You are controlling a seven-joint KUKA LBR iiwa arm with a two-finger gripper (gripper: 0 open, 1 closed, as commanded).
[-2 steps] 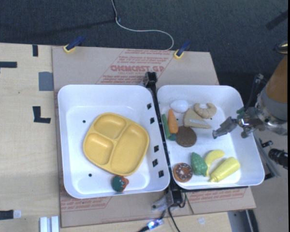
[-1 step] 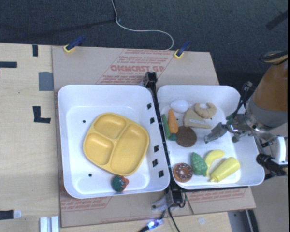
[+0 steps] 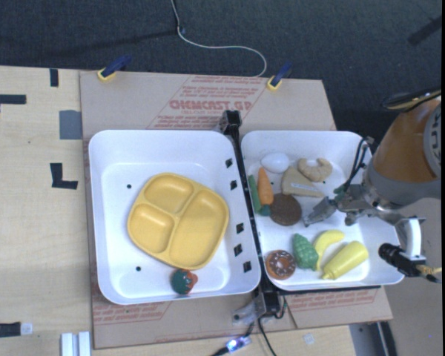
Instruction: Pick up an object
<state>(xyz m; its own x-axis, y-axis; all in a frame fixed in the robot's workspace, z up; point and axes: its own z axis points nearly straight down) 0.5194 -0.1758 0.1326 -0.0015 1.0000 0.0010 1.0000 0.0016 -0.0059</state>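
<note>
**Grey arm poised over the toy food, nothing in its grip yet**

Camera view. White plastic makes up both bins; the right bin (image 3: 341, 141) serves as the landmark here. The arm (image 3: 408, 154) reaches over that bin's right rim, and its gripper (image 3: 325, 208) sits low near the bin's middle. Whether it is open or closed cannot be told: the tip is dark and small against the clutter, and no object is seen caught in it.

Inside the right bin lie the candidates for the pick. Toward its far wall sit a white egg (image 3: 275, 162) and a tan piece (image 3: 314, 170). Along its left wall lies a carrot (image 3: 265, 187). A brown disc (image 3: 285, 209) rests near the centre, just left of the gripper. Toward the near wall are a doughnut (image 3: 280, 264), a green piece (image 3: 305, 251), a banana (image 3: 328, 240) and a yellow bottle (image 3: 345, 260), the last three close together.

Left of the right bin, touching it side by side, is the left bin (image 3: 104, 199), which holds a yellow tray (image 3: 178, 221) and a small red-and-green toy (image 3: 182, 280) by its near wall.

As a judgement, the step in hand is the approach: the gripper is down among the objects but has not secured one. The brown disc and the banana lie closest to it. The next move calls for settling over a single item, coming down cleanly around it and closing without nudging its neighbours; the crowded near cluster looks harder to grasp from than the disc, which stands more apart.
</note>
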